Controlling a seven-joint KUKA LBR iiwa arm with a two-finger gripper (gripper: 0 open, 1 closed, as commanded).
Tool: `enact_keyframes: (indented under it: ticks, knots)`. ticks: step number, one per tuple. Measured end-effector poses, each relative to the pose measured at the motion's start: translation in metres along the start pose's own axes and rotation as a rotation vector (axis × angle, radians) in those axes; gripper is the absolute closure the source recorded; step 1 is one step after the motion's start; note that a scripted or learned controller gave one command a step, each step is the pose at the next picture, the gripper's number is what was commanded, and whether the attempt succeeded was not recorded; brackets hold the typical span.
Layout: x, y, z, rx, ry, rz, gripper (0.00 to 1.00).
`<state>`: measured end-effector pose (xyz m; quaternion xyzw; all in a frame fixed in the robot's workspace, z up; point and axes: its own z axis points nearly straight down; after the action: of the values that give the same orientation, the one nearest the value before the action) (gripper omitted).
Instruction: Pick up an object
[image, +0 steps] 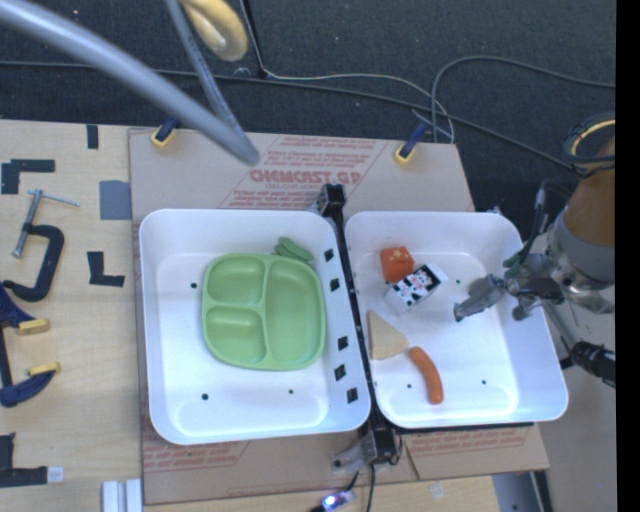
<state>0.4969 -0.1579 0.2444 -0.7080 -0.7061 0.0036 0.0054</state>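
Tool (478, 303), spread wide and holding nothing, at right bin's (540, 395) right wall, angled toward die (414, 285), red block (397, 263), wedge (385, 337) and sausage (427, 375) lying left, apparently for approach.

The grey KUKA arm (588, 235) shows as a stout rounded body with a smooth, dull metal-grey shell. Behind the jaws a broad orange band (590, 205) wraps the arm, curved like a dome and brighter along its upper edge. Just behind the jaws sits a paler grey collar. The two-finger gripper (492, 295) is dark grey, built of thin angular links with a greenish tint on the bracket where the fingers mount; one slim finger (474, 303) ends in a blunt dark tip. A thin dark rod (540, 205) rises beside the wrist. Looped yellow-and-black cable (590, 135) runs behind the orange band.
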Motion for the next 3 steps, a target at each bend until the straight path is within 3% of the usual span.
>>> enact_keyframes:
  ticks: [1,3]
  knots:
    - [0.000,0.002,-0.006,-0.011,-0.002,-0.004,0.00]
    - [0.008,0.002,0.103,-0.006,-0.001,-0.004,0.00]
